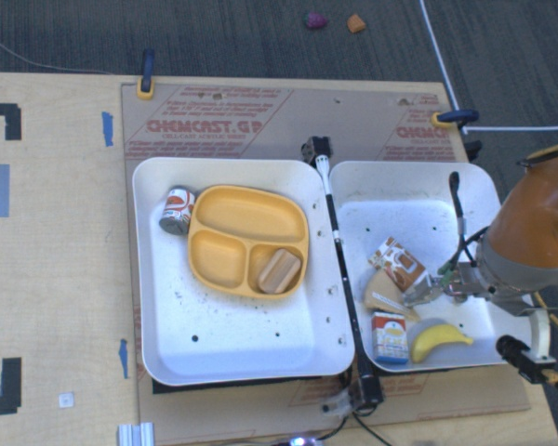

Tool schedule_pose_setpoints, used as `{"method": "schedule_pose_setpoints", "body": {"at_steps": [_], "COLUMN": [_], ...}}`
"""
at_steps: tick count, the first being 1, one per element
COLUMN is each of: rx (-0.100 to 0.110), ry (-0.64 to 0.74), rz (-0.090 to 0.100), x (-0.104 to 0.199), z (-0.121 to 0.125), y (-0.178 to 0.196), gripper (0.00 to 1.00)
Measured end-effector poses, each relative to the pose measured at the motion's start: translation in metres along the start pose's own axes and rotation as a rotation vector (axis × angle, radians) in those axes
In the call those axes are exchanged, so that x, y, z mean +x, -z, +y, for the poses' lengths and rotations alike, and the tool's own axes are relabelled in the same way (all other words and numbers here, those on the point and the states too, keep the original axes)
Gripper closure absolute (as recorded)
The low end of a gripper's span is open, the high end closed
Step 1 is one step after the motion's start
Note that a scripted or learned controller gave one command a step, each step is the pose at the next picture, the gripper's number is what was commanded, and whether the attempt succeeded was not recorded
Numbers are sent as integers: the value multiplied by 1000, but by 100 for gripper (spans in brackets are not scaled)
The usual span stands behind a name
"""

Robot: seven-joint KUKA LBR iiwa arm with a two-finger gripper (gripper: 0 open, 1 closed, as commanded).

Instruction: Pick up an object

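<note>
The right bin holds a brown and white snack packet, a pale cheese-like wedge, a small red and white carton and a yellow banana. My gripper reaches in from the right and hangs low over this bin. Its tip sits at the right edge of the wedge, just below the packet and above the banana. Nothing is visibly lifted in it. The orange band of the arm covers the bin's right side.
In the left bin lies a yellow divided plate with a tan bread-like piece in its lower right compartment. A crushed can lies by the plate's left rim. A black divider runs between the bins.
</note>
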State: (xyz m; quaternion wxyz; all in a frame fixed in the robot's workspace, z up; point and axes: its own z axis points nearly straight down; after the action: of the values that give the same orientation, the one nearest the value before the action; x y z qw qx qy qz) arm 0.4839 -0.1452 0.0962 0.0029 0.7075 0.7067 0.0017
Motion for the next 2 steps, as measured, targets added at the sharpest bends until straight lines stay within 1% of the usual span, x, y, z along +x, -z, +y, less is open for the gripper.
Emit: {"method": "schedule_pose_setpoints", "body": {"at_steps": [1,2], "rx": [-7,-9], "ry": [-3,-2], "rz": [-7,-7], "x": [27,48], "z": [-1,-1], "y": [-7,-7], "gripper": [0,0]}}
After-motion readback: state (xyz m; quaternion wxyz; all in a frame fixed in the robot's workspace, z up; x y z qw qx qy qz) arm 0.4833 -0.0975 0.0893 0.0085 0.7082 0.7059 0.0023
